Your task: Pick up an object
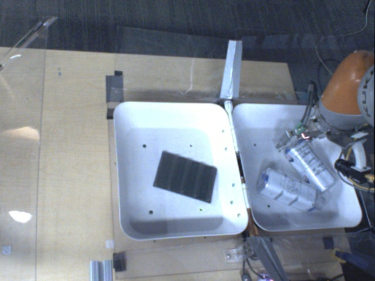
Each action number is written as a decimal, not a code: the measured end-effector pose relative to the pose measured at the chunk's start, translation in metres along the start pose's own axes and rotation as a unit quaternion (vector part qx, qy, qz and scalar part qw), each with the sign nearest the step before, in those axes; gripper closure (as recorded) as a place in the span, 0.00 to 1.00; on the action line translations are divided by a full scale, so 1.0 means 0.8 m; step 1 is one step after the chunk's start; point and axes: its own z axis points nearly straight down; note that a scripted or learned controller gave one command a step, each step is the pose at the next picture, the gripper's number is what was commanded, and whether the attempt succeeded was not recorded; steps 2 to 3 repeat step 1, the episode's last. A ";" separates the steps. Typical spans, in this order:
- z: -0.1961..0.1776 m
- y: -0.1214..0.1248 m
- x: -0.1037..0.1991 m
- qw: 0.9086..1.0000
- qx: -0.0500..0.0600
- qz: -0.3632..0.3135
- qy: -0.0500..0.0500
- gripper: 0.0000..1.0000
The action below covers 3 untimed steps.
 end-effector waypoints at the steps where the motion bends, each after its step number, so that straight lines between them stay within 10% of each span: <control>1: -0.088 0.066 0.057 1.000 0.004 -0.018 0.001 1.00; 3: -0.088 0.066 0.057 1.000 0.004 -0.018 0.001 1.00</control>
